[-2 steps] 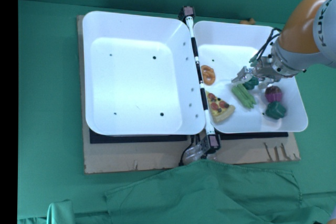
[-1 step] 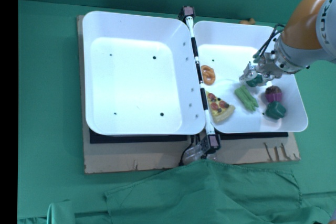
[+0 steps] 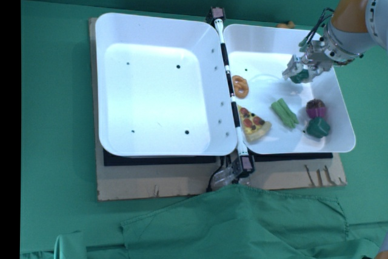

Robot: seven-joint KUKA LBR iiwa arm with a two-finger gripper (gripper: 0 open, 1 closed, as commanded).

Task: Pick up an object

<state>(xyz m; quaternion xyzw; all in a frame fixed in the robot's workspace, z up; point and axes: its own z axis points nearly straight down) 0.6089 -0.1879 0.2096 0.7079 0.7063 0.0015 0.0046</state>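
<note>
Green cloth [image 3: 242, 224] is lying crumpled along the near edge of the bench, just in front of the brown cardboard sheet [image 3: 151, 188] that the two bins are sitting on. Over on the right, the gripper [image 3: 301, 73] is hanging above the far part of the right bin [image 3: 342, 130], and it is pinching a small dark green object [image 3: 298, 76] between its fingers, clear of the bin floor. That object is too small and too covered to be showing a long axis or a heading. Below it, the right bin is holding a pretzel [image 3: 240, 87] and a pizza slice [image 3: 253, 122] by the dividing wall, the slice's tip pointing away toward the pretzel. Green beans [image 3: 284, 113] are lying in the middle, slanting toward the near right. A purple piece [image 3: 316, 108] and another dark green piece [image 3: 317, 127] are sitting together at the right side. The left bin [image 3: 109, 33] is showing bare white floor with a few dark dots.
</note>
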